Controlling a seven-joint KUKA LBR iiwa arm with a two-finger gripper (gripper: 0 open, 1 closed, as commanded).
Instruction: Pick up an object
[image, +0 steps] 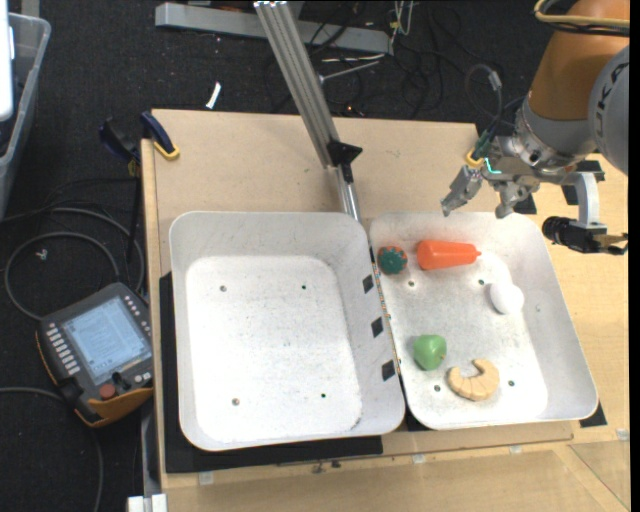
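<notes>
Nothing picked up yet — gripper hanging above the far edge of the right bin, fingers spread, nothing between. Orange carrot lying just near of it, untouched. Descent, closing, lifting all left.

The grey and orange robot arm runs off the top and right edges just behind the two-finger gripper, so most of its length is cut off. Far left of the gripper, a clear plastic container is cropped by the left edge. Just below and left of the gripper, the small dark green and orange lump is too small to identify; it may be a toy vegetable.
</notes>
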